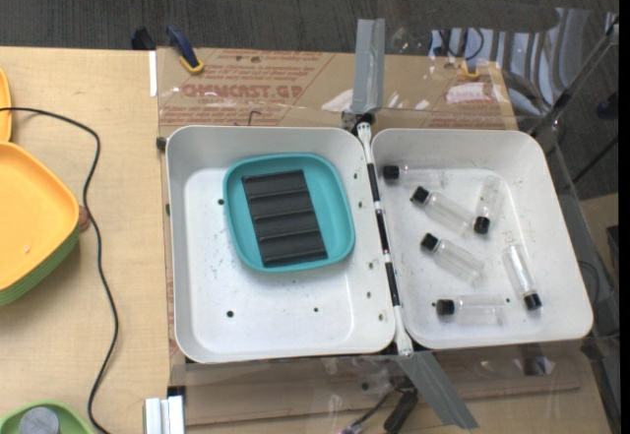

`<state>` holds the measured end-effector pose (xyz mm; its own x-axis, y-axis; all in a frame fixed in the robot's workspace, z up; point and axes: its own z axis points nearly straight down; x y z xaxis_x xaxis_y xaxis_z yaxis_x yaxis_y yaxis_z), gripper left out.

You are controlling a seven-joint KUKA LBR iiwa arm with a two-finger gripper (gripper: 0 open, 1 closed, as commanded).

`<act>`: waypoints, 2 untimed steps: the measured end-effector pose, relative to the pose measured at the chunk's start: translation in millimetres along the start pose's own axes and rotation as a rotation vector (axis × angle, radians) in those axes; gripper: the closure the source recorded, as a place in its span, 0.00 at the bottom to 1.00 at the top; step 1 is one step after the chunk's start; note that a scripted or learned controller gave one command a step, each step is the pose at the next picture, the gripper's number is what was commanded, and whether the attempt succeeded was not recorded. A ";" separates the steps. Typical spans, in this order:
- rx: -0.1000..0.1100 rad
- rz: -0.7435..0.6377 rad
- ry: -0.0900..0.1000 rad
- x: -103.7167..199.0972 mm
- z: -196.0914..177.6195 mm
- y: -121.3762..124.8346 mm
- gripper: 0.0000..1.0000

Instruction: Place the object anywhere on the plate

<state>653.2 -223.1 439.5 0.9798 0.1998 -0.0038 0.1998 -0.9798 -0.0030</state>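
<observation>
Two shallow white plastic bins sit side by side on the table (79, 343), a pale wooden surface with brown cardboard (285, 88) under the bins' far edge; the left bin (197, 304) holds a teal square plate with rounded corners (340, 216), set toward the far half of that bin and slightly turned; a dark grey ribbed rectangular insert (283, 217) lies on the plate's centre, its ridges running across.

The right bin (561, 225) holds five clear plastic vials with black caps, all lying on their sides and apart from one another; one vial (442, 209) lies near the bin's middle at a slant; a second (485, 205) lies just right of it, cap toward the viewer; a third (451, 257) lies below these, cap to the left; a fourth (520, 275) lies toward the right wall, cap at its near end; a fifth (471, 308) lies along the near wall, cap to the left; a loose black cap (391, 171) rests near the bin's far left corner.

All vials are in the right bin, well apart from the plate; the gripper's state cannot be told from here.

Stacked orange and green dishes (30, 225) stand at the table's left edge; a black cable (98, 225) curves past them; a blue and yellow clamp (184, 48) lies at the cardboard's far left corner.
</observation>
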 end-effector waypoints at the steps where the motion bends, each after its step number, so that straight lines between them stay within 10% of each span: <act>1: 0.000 0.002 -0.001 -0.9 0.8 0.2 0.00; 2: 0.000 0.002 -0.001 -0.9 0.7 0.3 0.00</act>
